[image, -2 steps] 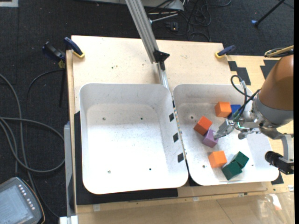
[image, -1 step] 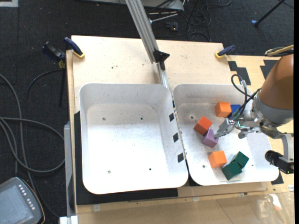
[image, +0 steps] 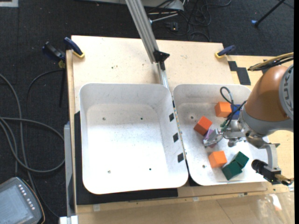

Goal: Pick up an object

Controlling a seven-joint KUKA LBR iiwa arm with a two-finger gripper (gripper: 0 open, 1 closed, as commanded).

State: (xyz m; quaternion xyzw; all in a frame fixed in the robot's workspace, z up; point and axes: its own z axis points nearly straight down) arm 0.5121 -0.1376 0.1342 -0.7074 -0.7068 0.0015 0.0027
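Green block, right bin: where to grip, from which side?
Green block: come straight down and pinch its two free flat sides. It lies near the right bin's front wall with an orange cube close on its left, so a sideways approach looks crowded.

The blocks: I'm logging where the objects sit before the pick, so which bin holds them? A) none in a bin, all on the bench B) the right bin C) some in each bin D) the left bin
B: the three orange blocks and the two green blocks all lie in the right bin, where the tool reaches among them.
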